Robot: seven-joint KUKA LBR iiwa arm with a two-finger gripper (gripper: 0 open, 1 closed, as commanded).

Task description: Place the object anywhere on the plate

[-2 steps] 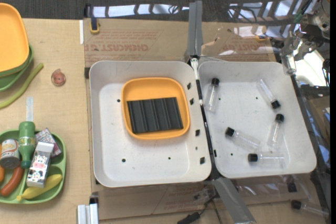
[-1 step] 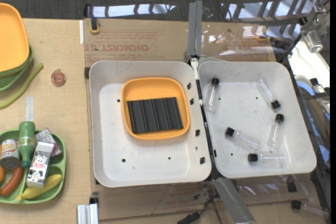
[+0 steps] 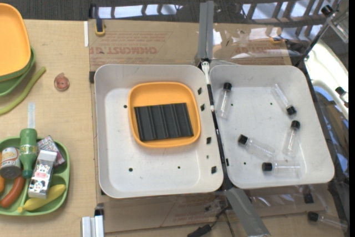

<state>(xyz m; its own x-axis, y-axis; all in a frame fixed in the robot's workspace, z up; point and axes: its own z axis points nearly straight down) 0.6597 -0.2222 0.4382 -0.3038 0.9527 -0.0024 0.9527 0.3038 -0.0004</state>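
Observation:
An orange plate (image 3: pixel 164 96) lies in the left white bin (image 3: pixel 116 169), with a dark ribbed rectangular pad (image 3: pixel 164 121) resting on its middle. In the right white bin (image 3: pixel 316 169) lie several clear plastic vials with black caps: one near the left wall (image 3: pixel 224 98), one at the upper right (image 3: pixel 283 100), one at the right (image 3: pixel 291 138), one near the middle (image 3: pixel 255 145) and one near the front (image 3: pixel 282 165). All vials lie on their sides, apart from one another.
Left of the bins, on the wooden bench, stand stacked orange and green plates (image 3: pixel 11 47), a small pink piece (image 3: pixel 61 82) and a green tray (image 3: pixel 55 197) holding toy food. A metal divider post (image 3: pixel 206 30) rises behind the bins.

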